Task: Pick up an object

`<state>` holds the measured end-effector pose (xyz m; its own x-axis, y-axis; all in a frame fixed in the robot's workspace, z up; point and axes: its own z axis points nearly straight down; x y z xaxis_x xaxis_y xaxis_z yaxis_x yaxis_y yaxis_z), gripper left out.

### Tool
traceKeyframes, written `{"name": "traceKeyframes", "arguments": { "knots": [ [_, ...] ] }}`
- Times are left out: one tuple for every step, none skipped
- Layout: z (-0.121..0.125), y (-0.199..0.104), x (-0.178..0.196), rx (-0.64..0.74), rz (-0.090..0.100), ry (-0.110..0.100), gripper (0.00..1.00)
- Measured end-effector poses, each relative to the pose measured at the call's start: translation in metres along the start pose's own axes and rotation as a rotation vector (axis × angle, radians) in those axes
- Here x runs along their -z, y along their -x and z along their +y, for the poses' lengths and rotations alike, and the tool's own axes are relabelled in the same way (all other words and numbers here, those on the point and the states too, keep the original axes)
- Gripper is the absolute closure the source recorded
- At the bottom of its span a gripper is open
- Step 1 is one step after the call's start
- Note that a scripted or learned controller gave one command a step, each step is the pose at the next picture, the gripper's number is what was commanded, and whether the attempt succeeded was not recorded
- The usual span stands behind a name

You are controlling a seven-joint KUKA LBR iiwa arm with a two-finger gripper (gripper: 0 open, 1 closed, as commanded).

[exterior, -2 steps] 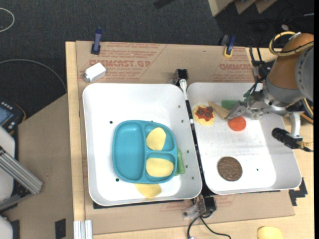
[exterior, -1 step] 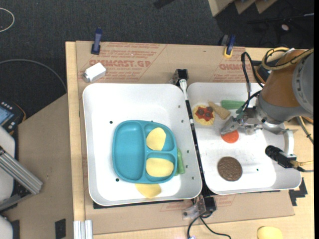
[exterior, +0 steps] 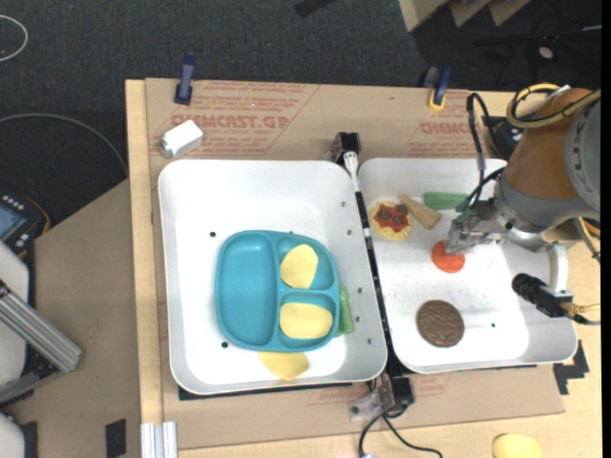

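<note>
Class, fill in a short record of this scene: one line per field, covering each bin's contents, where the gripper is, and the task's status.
left bin: blue tray holding two yellow pieces; another yellow piece beside the tray
right bin: pizza toy, green item, red item, brown disc
gripper: over the right bin, just above the red item
task status: nothing visibly lifted

Red print on the cardboard sheet behind the bins, partly legible, reads "CAST"
</note>
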<state>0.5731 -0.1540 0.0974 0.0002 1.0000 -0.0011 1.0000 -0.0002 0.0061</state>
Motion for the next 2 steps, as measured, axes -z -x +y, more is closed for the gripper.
{"name": "traceKeyframes", "arguments": {
  "knots": [
    [0.039,0.068,0.094,-0.003,-0.007,0.007,1.0],
    [0.077,0.071,0.274,0.004,-0.008,0.016,1.0]
  ]
}}
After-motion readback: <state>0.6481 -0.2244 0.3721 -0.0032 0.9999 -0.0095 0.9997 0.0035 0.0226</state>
